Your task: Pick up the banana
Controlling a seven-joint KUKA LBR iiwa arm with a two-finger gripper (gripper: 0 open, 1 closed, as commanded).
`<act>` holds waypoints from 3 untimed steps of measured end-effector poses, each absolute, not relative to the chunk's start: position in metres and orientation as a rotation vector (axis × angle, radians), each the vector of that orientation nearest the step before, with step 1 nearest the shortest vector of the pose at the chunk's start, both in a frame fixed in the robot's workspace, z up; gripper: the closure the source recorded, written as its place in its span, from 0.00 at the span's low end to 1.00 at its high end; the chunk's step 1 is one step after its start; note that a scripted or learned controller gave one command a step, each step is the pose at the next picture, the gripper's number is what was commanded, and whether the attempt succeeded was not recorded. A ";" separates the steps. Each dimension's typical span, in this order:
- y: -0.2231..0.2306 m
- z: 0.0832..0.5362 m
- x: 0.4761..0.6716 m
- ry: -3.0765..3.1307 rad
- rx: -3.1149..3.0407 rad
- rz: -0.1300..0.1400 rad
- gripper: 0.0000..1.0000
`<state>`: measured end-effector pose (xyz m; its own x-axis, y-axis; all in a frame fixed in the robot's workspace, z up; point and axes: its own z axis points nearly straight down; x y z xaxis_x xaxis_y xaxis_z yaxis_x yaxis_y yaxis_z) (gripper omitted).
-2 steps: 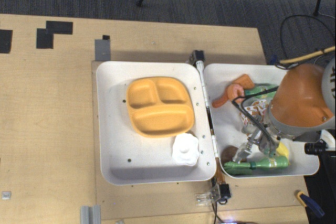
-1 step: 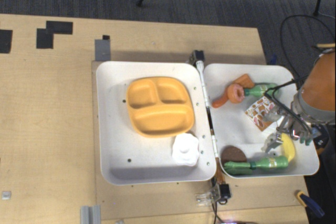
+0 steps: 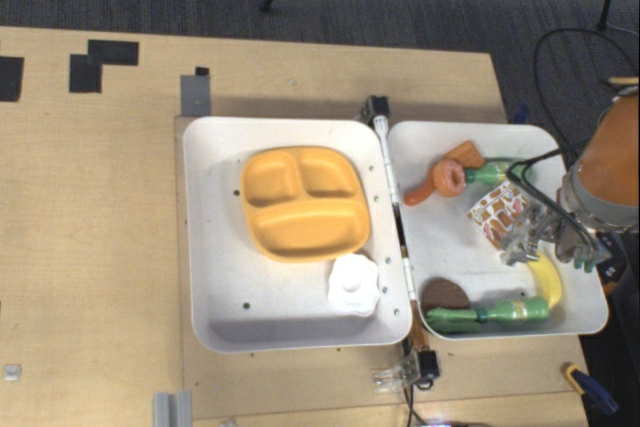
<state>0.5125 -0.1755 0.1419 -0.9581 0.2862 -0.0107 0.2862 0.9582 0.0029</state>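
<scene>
The yellow banana [image 3: 547, 284] lies in the right bin [image 3: 440, 240], near its right wall toward the front. My gripper [image 3: 527, 245] hangs just above and to the left of the banana's upper end, over the edge of a patterned packet [image 3: 496, 211]. The arm's grey wrist and orange band come in from the right and cover the bin's right rim. Whether anything sits in the gripper is hidden by its metal parts.
The right bin also holds an orange carrot toy [image 3: 448, 178], a green item [image 3: 490, 173], a brown round piece [image 3: 446, 293] and a long green vegetable [image 3: 490, 313] just below the banana. A yellow divided plate [image 3: 303, 201] and a white cup [image 3: 353, 282] sit in the left bin [image 3: 215, 245].
</scene>
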 end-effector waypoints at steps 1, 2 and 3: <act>-0.129 0.169 0.499 3.081 0.588 0.002 1.00; -0.142 0.100 0.487 3.091 0.550 0.001 1.00; -0.102 0.088 0.490 3.077 0.575 0.000 1.00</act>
